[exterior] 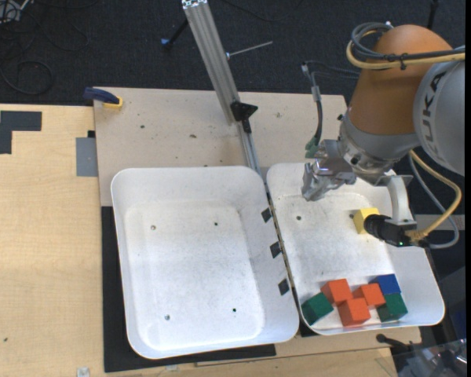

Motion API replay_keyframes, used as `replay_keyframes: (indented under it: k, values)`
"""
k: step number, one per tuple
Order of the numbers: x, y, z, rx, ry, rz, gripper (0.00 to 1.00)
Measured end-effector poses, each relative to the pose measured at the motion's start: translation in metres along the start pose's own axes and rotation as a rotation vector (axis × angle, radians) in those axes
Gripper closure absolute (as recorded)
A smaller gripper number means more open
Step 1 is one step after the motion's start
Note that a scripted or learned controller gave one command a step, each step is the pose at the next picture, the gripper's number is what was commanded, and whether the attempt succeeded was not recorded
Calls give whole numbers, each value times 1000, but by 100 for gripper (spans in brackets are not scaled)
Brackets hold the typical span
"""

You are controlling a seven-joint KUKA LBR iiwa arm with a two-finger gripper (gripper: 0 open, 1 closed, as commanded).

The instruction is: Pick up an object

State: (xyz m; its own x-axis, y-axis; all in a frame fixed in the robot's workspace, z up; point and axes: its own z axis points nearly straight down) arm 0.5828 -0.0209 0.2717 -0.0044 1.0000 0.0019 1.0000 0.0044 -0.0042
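Note:
Several small blocks lie clustered in the near corner of the right bin [322, 234]: a green block [317, 308], an orange block [337, 290], a second orange block [354, 311], a third orange block [372, 294], a blue block [388, 283] and a dark green block [392, 309]. A yellow block [366, 217] lies alone by the bin's right side. My gripper [317, 185] hangs over the far part of the right bin, well away from the cluster, with nothing visible between its fingers.
The left bin [190, 261] sits beside the right one, with black clips [273, 248] along the shared edge. A slanted aluminium rail [220, 69] rises behind the bins. Cables and a black connector [392, 232] hang by the arm's right side.

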Motion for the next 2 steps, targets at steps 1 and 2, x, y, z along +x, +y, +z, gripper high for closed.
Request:
replay_keyframes:
  k: [1,2]
  values:
    - [49,14,2,-2,-1,1,100]
    - [108,14,17,1,-1,-1,100]
